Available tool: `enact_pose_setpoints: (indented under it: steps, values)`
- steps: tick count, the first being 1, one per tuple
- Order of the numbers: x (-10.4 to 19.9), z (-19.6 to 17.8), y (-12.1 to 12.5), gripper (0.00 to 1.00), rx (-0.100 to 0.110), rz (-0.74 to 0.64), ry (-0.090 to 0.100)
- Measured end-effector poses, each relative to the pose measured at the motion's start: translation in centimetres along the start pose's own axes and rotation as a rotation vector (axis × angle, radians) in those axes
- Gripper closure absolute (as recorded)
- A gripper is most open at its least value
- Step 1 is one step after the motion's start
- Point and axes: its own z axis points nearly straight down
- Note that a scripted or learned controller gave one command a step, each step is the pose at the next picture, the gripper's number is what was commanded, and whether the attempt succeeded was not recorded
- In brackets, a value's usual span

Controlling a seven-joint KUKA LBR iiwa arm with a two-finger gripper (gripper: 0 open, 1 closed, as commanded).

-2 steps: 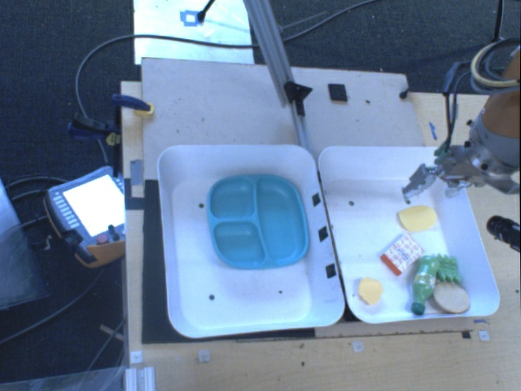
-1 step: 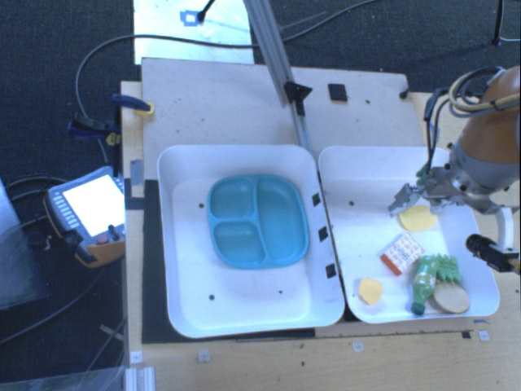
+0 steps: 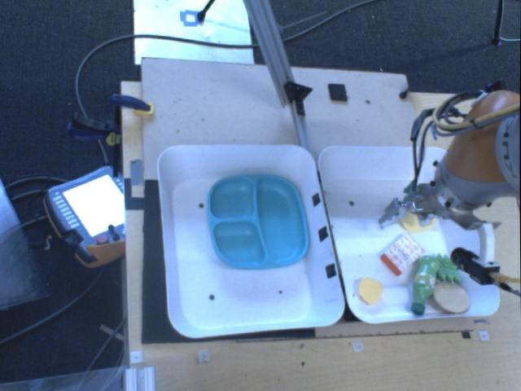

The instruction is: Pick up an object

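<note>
Near edge of right bin (image 3: 342, 177): yellow disc (image 3: 370, 290), green bottle (image 3: 423, 280), tan round piece (image 3: 450, 298); red-white packet (image 3: 400, 253) just behind. Gripper (image 3: 396, 211) w/ fingers spread, nothing between, above far-left of packet. Left bin (image 3: 175, 218): blue divided plate (image 3: 259, 221).

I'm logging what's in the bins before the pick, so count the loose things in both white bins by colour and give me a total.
Blue: 1, the blue three-compartment plastic plate in the left bin.
Yellow: 2, the round yellow piece and the yellow piece below the gripper.
Green: 1, the green plastic bottle.
Red and white: 1, the small red-and-white packet.
Tan: 1, the tan disc.
Total: 6.
</note>
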Motion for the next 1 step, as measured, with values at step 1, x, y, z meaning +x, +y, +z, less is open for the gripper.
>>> enact_pose_setpoints:
  steps: [1]
  values:
    - [-0.05, 3.06, 0.20, 0.00, -0.006, 0.001, -0.002]
